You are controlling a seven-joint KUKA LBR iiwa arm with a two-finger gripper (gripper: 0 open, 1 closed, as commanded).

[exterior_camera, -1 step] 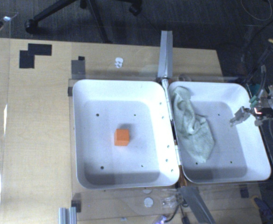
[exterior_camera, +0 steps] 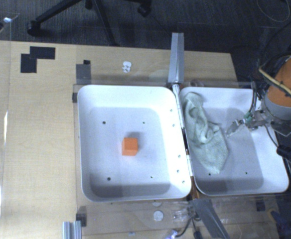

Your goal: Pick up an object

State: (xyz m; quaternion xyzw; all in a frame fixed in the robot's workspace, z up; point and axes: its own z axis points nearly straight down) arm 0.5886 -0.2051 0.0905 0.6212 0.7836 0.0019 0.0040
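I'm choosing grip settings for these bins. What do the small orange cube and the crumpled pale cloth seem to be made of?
The small orange cube looks like solid foam or plastic with a matte finish: flat faces, crisp edges, no glare. Which of the two is unclear. The crumpled pale grey-green cloth looks like soft woven fabric, perhaps terry towel: it lies in limp folds with a dull, slightly fuzzy surface.

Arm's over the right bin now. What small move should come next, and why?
Probably ease the end effector left and down onto the pale cloth. The cloth lies crumpled against the right bin's left wall, just beside the tip, while the orange block sits far off in the left bin.
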